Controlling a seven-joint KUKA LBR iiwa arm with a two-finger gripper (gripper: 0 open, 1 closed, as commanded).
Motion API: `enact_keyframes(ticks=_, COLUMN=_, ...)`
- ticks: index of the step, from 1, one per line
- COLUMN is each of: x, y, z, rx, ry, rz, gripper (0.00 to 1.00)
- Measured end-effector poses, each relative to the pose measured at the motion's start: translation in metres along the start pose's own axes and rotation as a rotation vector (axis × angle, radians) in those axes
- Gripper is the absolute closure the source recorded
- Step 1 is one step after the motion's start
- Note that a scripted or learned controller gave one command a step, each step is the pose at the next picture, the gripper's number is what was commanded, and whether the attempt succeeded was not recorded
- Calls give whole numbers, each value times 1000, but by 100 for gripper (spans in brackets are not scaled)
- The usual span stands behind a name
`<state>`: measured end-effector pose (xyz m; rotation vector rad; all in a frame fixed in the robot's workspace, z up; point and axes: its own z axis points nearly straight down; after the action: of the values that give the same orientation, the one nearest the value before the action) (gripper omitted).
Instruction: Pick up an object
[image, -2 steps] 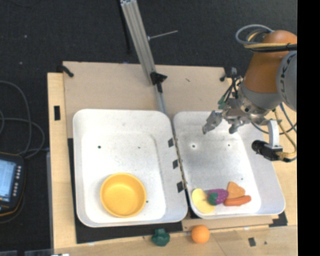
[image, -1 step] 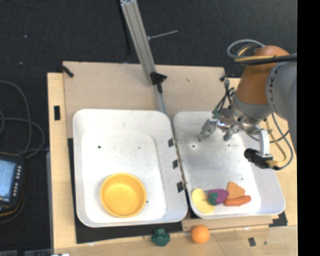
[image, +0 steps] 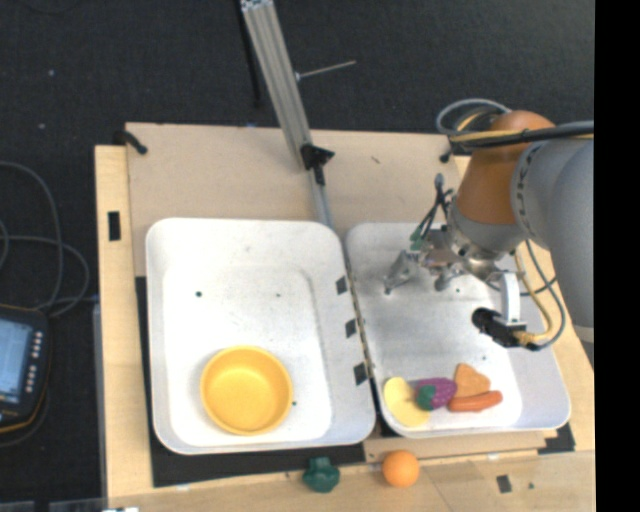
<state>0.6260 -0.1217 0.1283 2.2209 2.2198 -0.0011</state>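
Observation:
My gripper (image: 420, 276) hangs over the back half of the right bin (image: 400, 330), its two thin fingers spread apart with nothing between them. A cluster of small toys lies at that bin's front edge: a pale yellow piece (image: 398, 397), a purple and green piece (image: 433, 393), an orange wedge (image: 471, 379) and an orange-red carrot shape (image: 476, 402). The gripper is well behind this cluster. A yellow bowl (image: 246, 389) sits in the front of the left bin (image: 200, 260).
An orange ball (image: 400, 468) and a small green object (image: 321, 475) lie on the bench in front of the bins. A metal pole (image: 285, 90) slants up from between the bins at the back. Black clips mark the divider between bins.

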Motion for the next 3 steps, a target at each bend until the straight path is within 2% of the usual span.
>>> enact_keyframes(ticks=1, x=-1, y=1, z=-11, rx=-4, ry=1, rz=3, gripper=100)
enact_keyframes(ticks=2, x=-3, y=-1, z=-76, rx=-7, ry=0, rz=1, gripper=100)
enact_keyframes(ticks=3, x=-4, y=0, z=-90, rx=-1, ry=1, rz=-2, gripper=100)
